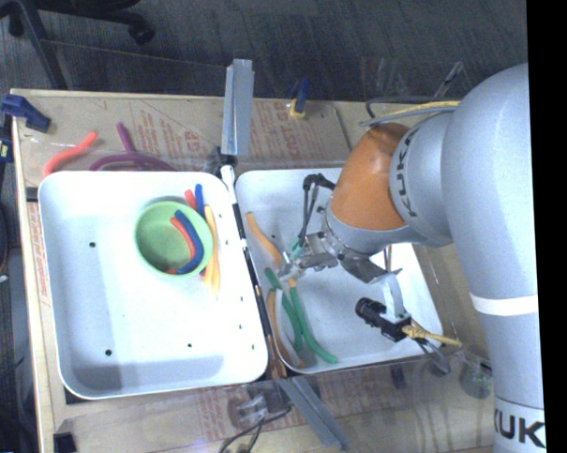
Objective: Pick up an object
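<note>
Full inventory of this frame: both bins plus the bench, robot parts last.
left bin: 1, white, bench left
right bin: 1, white, beside it
bowl: 1, green, in left bin
curved sticks: several, red, blue, yellow, at the bowl's right side
green sticks: about 2, right bin, left part
orange stick: 1, right bin, near left wall
bench stick: 1, orange, behind left bin
purple cord: 1, behind left bin
blue clamps: 2, bench back edge
arm: grey, orange band, over right bin
gripper: low over the green sticks
</note>
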